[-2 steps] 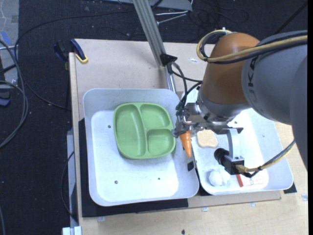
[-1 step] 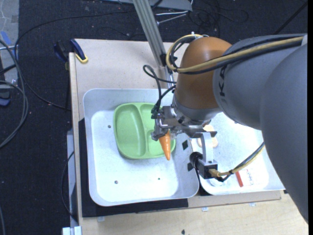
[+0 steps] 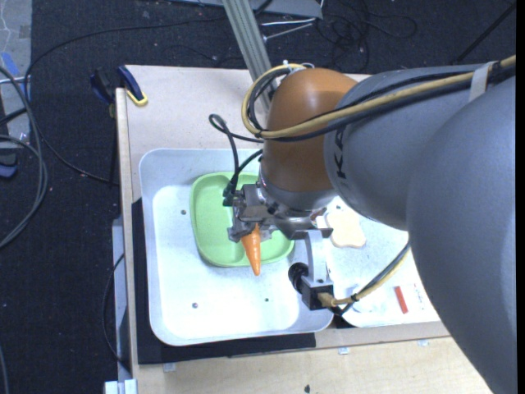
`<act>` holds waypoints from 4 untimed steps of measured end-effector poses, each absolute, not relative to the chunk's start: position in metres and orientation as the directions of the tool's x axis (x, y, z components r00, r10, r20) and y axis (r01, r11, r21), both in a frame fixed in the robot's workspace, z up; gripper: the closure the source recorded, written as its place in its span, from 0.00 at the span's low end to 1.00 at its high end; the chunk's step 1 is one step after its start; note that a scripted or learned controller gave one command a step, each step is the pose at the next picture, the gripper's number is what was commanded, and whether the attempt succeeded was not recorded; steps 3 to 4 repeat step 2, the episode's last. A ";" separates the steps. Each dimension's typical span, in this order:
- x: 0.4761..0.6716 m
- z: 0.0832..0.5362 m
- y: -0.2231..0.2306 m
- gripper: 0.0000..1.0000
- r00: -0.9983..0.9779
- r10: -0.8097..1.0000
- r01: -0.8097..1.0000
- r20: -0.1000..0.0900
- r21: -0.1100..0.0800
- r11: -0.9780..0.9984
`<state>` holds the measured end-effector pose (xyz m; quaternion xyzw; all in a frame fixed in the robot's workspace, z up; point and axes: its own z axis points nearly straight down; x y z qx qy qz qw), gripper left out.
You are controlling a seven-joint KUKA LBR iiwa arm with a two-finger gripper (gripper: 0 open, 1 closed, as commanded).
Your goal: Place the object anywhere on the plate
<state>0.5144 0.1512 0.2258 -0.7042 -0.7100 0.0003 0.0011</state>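
Note:
A light green plate [image 3: 215,220] lies in the left white bin [image 3: 176,302], towards its back right. My gripper [image 3: 248,230] hangs over the plate's right front part. It is shut on the thick end of an orange carrot [image 3: 253,254]. The carrot points down and towards the front, and its tip reaches just past the plate's front rim. Whether the carrot touches the plate cannot be told. The arm's orange band and wrist hide the plate's right edge.
The right bin [image 3: 373,249] holds a cream-coloured piece [image 3: 348,230] and, near its front, a small red item [image 3: 401,300] on something white. The big grey arm covers most of that bin. A blue and yellow tool [image 3: 131,87] lies on the bench's back left corner.

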 end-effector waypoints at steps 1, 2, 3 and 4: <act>0.509 0.241 0.197 1.00 -0.008 1.000 1.000 0.002 0.000 0.008; 0.509 0.240 0.194 0.00 -0.003 1.000 1.000 0.000 0.000 0.003; 0.509 0.240 0.194 0.00 -0.003 1.000 1.000 0.000 0.000 0.003; 0.509 0.240 0.194 0.00 -0.003 1.000 1.000 0.000 0.000 0.003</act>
